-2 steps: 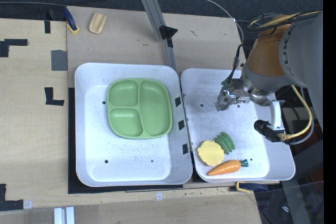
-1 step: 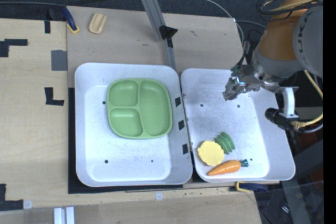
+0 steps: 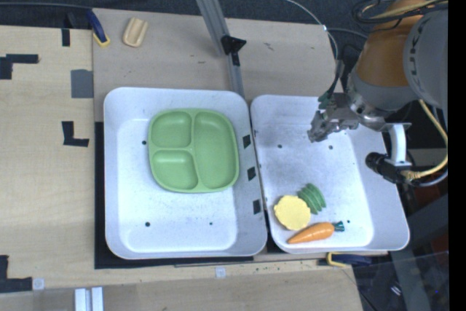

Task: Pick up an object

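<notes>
The right bin [image 3: 291,127] holds three small toys near its front: a yellow round piece [image 3: 292,213], a green ribbed piece [image 3: 313,197] touching it on the right, and an orange carrot [image 3: 312,232] lying along the front wall. My gripper [image 3: 320,129] hangs over the back right part of this bin, well behind the toys, with nothing visible between its fingers. A green divided plate [image 3: 194,150] lies in the left bin [image 3: 131,229].
A grey pole [image 3: 211,11] slants across the bench behind the bins. A small tan block [image 3: 135,32] and a blue-yellow item [image 3: 98,27] lie on the bench at the back left. Cables [image 3: 408,171] hang by the right bin's right wall.
</notes>
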You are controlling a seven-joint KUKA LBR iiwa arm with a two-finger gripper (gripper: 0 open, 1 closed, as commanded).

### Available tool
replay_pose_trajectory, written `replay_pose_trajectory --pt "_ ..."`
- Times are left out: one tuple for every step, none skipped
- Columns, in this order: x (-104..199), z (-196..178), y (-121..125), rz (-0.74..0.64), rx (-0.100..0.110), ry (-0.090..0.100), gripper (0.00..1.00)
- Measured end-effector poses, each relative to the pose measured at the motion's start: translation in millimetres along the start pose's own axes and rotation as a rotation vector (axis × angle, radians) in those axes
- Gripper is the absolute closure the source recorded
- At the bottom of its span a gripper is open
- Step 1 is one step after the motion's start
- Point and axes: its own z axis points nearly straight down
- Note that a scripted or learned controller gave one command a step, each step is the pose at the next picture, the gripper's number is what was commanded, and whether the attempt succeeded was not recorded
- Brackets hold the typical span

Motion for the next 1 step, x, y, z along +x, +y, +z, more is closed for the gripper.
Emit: replay_pose_trajectory --pt "52.1 -10.6 -1.6 -0.005 -0.001 0.003 1.00"
